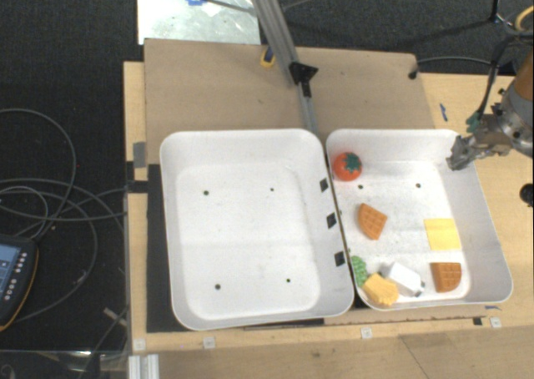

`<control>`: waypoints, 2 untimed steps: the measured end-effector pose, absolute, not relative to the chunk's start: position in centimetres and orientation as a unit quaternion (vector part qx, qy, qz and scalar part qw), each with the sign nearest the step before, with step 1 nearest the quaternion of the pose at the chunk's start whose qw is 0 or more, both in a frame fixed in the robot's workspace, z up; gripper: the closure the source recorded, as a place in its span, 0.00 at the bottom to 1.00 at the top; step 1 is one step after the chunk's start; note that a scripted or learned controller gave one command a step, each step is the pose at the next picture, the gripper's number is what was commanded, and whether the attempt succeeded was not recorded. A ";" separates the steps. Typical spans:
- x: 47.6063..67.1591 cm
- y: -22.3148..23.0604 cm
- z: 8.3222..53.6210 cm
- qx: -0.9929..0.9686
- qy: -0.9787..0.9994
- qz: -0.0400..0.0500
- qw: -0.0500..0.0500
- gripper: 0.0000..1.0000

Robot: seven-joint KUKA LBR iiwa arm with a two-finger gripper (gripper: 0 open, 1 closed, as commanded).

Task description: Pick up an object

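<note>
Tomato (347, 166) toy's sitting in my right bin (478, 202), far-left corner, with waffle pieces (373, 221) nearby. Gripper (461, 154) hangs over that bin's far-right rim. Honestly can't tell from here how it's set.

Both bins, the left bin (242, 227) and the right bin (480, 202), are white with small dark dots. In the right bin lie a red tomato (347, 166) with a green top, two orange waffle-patterned pieces (372, 221) (445, 276), a pale yellow block (441, 234), a white block (405, 277), a green item (358, 268) and a yellow-orange wedge (381, 290). The worktop (350, 85) is tan.
</note>
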State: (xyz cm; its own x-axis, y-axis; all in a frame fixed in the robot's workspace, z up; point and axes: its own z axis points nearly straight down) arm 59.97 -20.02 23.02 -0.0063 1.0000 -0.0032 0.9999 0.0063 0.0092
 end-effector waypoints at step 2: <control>61.1 -14.9 26.7 0.704 0.711 0.001 0.001 1.00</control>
